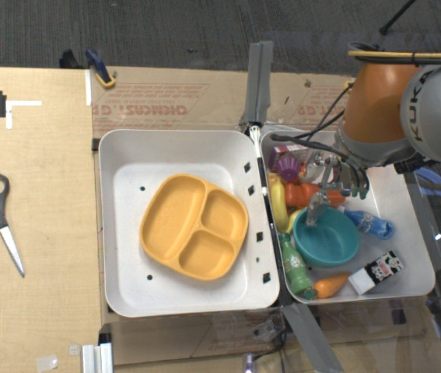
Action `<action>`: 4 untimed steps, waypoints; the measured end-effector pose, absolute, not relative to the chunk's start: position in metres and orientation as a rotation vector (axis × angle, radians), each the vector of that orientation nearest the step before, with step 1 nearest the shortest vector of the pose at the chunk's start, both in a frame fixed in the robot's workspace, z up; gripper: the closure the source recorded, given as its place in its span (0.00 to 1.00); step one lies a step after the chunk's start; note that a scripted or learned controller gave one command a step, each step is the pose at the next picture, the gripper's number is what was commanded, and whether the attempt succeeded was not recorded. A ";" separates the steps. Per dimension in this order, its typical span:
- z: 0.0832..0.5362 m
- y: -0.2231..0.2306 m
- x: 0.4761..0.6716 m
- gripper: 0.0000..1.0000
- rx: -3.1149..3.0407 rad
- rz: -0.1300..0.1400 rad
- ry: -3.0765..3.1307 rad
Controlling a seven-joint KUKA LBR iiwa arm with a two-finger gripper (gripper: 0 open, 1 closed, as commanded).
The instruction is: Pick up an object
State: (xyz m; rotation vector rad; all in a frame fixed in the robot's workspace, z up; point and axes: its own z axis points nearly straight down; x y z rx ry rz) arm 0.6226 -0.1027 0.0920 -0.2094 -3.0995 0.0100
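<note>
Reach step: pincer (pixel 318 201) sits low over teal bowl (pixel 327 238) near right bin (pixel 416 280) center; grip state can't tell. Next needs a firm close, then lift.

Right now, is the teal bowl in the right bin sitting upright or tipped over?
Upright. The teal bowl shows its open mouth and round rim facing up, among the toys in the right bin. The claw is at its rim.
</note>
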 end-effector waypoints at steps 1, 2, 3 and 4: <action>0.094 -0.152 0.554 0.00 -0.161 0.002 -3.145; 0.095 -0.109 0.554 0.00 -0.372 0.003 -3.127; 0.094 -0.101 0.611 0.00 -0.342 0.018 -3.104; 0.093 -0.133 0.570 0.00 -0.444 0.001 -3.114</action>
